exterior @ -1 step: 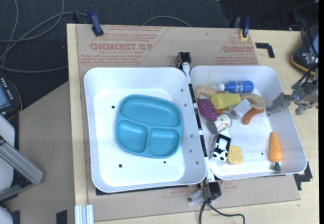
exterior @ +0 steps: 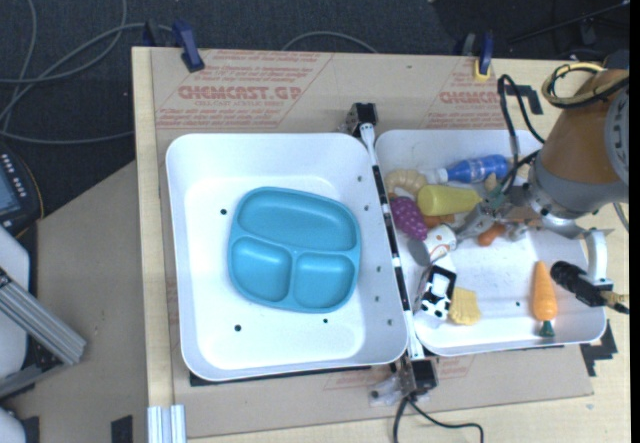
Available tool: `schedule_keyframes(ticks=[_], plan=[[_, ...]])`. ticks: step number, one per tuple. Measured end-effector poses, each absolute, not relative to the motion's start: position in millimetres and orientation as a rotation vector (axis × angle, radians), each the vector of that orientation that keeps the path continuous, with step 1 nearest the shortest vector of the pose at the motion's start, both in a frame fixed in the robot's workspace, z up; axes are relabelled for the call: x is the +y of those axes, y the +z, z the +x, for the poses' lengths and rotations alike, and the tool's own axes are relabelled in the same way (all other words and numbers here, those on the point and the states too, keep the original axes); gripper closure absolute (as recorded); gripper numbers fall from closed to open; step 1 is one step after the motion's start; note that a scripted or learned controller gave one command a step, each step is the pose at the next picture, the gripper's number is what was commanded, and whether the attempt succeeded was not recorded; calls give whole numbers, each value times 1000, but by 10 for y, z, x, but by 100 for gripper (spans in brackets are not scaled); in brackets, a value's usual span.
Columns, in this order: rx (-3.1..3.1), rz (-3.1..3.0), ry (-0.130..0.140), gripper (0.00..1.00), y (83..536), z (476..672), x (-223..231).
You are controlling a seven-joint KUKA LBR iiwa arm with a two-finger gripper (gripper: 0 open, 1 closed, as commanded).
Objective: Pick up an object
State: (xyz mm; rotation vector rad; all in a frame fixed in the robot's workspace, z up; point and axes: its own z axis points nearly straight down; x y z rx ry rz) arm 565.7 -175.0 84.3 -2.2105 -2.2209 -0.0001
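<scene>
The right bin [exterior: 500,331] holds several small items. Along its far side lie a blue bottle [exterior: 475,169], a yellow lemon-shaped piece [exterior: 447,200] and a purple grape bunch [exterior: 408,217]. An orange carrot [exterior: 543,293] rests near the front right. A black-and-white spotted toy [exterior: 436,293] and a yellow cheese wedge [exterior: 464,306] lie at the front left. My gripper [exterior: 492,218] reaches in from the right, low over the bin's middle, just right of the yellow piece. A small reddish item [exterior: 487,237] lies right under it.
The left bin [exterior: 200,331] carries a blue divided plate [exterior: 293,248]. A raised divider with clamps [exterior: 385,221] separates the two bins. The grey and orange arm [exterior: 585,156] covers the right bin's far right corner. A black cable [exterior: 515,116] loops beside it.
</scene>
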Motion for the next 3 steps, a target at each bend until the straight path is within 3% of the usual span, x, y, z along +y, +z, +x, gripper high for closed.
schedule_keyframes(ticks=[1,2,3], plan=[[-2228,-2221,-3,0,846,6304,-1852],[-2228,-2221,-1,100,958,6289,-1853],[-2217,-2219,2,100,1157,5821,-1595]])
